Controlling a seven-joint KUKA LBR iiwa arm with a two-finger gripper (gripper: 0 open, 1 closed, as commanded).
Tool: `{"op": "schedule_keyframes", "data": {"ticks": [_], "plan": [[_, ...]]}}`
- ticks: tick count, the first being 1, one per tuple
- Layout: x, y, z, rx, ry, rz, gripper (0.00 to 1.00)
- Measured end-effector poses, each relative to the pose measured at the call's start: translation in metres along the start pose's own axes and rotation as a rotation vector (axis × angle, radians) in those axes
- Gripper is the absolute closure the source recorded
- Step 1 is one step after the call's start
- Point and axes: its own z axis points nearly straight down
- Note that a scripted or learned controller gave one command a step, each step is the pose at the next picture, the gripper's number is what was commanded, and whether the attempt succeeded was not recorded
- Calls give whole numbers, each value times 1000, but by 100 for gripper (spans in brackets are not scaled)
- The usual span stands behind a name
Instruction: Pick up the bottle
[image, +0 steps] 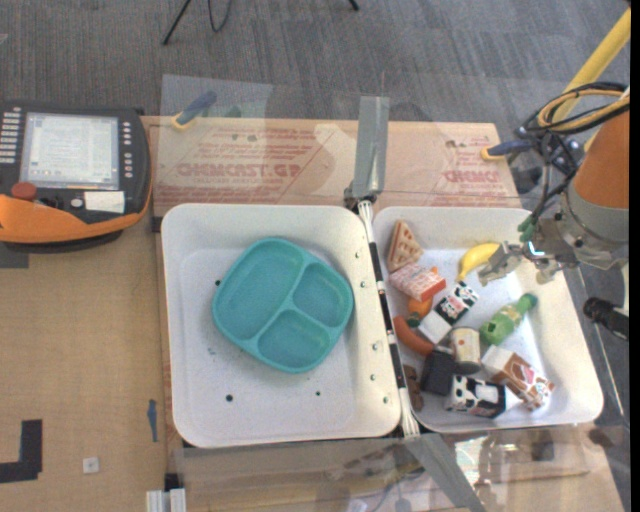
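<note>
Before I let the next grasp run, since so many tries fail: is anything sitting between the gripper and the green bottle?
Nothing visible lies between them. The gripper hangs over the right bin's upper part, and the green bottle lies just below it on bare bin floor. The banana is off to the side, and a small carton sits close under the bottle.
</note>
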Motion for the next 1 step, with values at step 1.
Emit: {"op": "schedule_keyframes", "data": {"ticks": [1], "plan": [[53, 8, 28, 0, 0, -53, 0]]}}
